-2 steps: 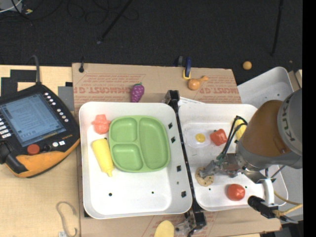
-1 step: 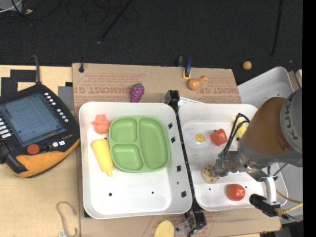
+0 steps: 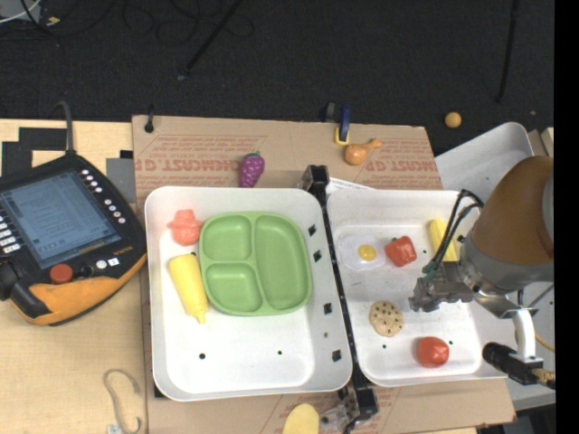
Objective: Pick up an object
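Observation:
My gripper (image 3: 427,298) hangs low over the right bin (image 3: 362,351), beneath the grey and orange arm that enters from the right. It sits just right of a round cookie (image 3: 386,317) and above a red tomato (image 3: 432,352). A red pepper piece (image 3: 401,251) and a fried egg (image 3: 365,254) lie further back, and a yellow corn piece (image 3: 439,236) shows partly behind the cables. Nothing is seen between the fingers, whose state is hidden from this angle.
The left bin (image 3: 235,360) holds a green divided plate (image 3: 253,263), a yellow bottle-shaped toy (image 3: 188,285) and a pink toy (image 3: 184,228). A purple grape toy (image 3: 251,168) and an orange pear toy (image 3: 358,151) lie on the cardboard behind. A teach pendant (image 3: 63,233) rests at left.

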